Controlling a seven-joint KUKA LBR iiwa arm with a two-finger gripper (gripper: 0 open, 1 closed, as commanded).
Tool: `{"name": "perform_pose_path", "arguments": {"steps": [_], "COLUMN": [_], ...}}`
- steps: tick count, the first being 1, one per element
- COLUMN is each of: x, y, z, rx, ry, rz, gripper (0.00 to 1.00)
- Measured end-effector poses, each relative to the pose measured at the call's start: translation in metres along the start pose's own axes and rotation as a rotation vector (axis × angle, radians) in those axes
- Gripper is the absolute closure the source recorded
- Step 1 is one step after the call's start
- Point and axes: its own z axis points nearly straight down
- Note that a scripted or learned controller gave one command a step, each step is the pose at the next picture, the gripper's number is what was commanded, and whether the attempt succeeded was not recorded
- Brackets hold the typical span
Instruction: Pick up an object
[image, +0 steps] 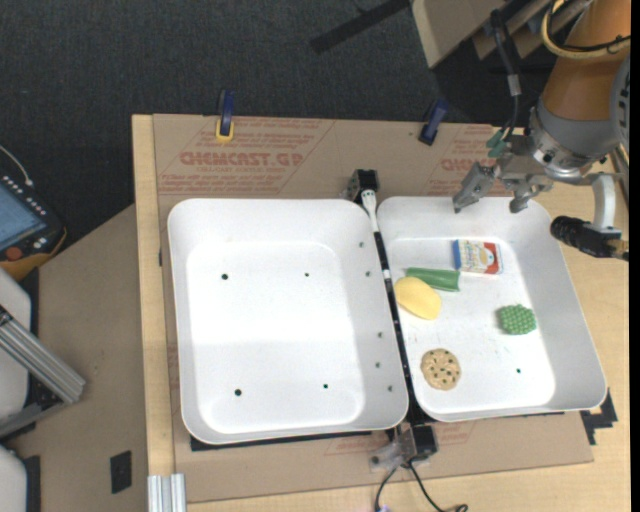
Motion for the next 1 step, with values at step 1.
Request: {"name": "perform_pose_path", "arguments": {"steps": [1], "x": [0.0001], "y": [0.0008], "z": [-0.0112], "rx": [-0.004], "ry": [-0.001], "rz": [-0.001], "gripper": [1.00]}}
